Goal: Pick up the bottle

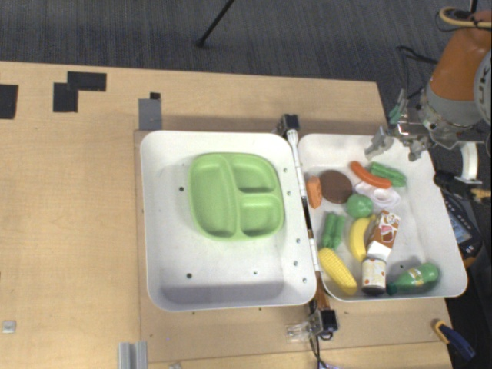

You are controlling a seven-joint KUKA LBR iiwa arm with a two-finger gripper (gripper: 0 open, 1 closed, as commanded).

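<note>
Pale wood covers the counter (69, 229), which carries two shallow white bins side by side. Of these, the left bin (165, 283) holds a green divided tray (234, 194) lying flat near its middle. Over at three o'clock from it sits the right bin (453, 271), crowded with toy food.

Reaching in from the three o'clock edge, the grey arm with its orange band (461, 56) hangs over the right bin's one o'clock corner. Its pincer (396, 141) sits above the bin's far rim, the two fingers spread apart with nothing between them, well apart from the bottle.

Down at the bin's five o'clock corner lies the green bottle (415, 277), on its side. Its long axis runs roughly from nine to three o'clock, slightly tilted; the rounded end points toward three o'clock. Which end is the cap I cannot tell. Just beside it at nine o'clock stands a small can (374, 275).

A corn cob (337, 269) lies at the bin's seven o'clock corner, with a banana (359, 238) above it and a small carton (384, 235) beside that. Toward twelve o'clock sit a brown disc (335, 185), a hot dog (370, 177) and a green pepper-like piece (388, 174).
</note>
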